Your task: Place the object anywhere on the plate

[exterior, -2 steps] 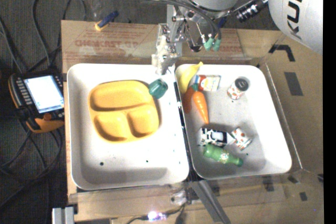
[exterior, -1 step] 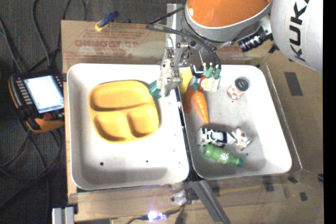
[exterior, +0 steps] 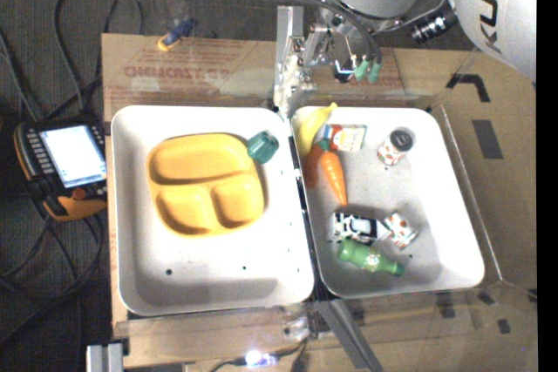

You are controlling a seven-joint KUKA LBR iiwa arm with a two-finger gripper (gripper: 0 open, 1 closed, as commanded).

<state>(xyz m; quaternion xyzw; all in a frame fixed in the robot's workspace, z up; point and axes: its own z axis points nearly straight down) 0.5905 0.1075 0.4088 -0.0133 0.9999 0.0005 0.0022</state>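
With the gripper (exterior: 336,57) hanging at the upper centre of the frame, finger state impossible to tell, the teal cup (exterior: 261,147) is sitting at the yellow plate (exterior: 205,183)'s upper-right rim and risking tipping off into the bin.

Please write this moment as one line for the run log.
arm: above bins' far edge | gripper: fingers unclear | teal cup: at plate rim | carrot, green bottle: right bin

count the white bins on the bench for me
2. The left bin holds the yellow plate. The right bin beside it holds the toys, among them a carrot and a green bottle.
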